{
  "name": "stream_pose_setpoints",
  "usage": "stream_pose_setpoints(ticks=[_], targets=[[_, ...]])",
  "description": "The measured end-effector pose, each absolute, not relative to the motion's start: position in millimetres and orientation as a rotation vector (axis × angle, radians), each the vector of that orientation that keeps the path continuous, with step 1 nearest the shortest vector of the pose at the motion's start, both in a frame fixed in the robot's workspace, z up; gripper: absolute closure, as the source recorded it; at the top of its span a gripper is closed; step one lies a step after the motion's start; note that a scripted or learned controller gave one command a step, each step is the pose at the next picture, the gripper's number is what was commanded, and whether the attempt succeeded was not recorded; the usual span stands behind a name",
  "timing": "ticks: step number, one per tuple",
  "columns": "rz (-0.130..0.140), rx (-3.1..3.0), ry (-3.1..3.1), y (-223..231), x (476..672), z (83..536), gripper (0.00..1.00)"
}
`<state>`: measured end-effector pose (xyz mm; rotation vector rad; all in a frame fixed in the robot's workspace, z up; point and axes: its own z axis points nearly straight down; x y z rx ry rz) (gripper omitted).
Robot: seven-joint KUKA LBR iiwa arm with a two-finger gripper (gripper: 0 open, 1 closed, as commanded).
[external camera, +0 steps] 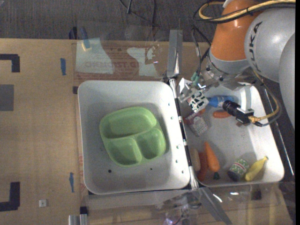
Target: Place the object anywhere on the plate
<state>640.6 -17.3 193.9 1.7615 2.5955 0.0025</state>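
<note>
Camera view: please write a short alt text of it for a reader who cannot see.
A green three-compartment plate lies in the left white bin. The grey and orange arm reaches from the right, its gripper over the right bin, which holds a carrot, a yellow banana and other small objects.

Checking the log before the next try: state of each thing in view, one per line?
green plate: in the left bin, nothing on it
carrot: lying in the right bin, not on plate
banana: lying at right bin's near corner
small can: beside banana, tipped
gripper: over right bin's far left, fingers unclear
</note>
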Motion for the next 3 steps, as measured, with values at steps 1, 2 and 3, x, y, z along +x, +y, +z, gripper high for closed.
stream_pose_setpoints(ticks=[1,2,3], targets=[[0.001,1.428,2.798,0,623.4,197,1.0],[0.001,1.179,2.912,67,609.6,207,1.0],[0.002,1.022,2.97,81,595.1,210,1.0]])
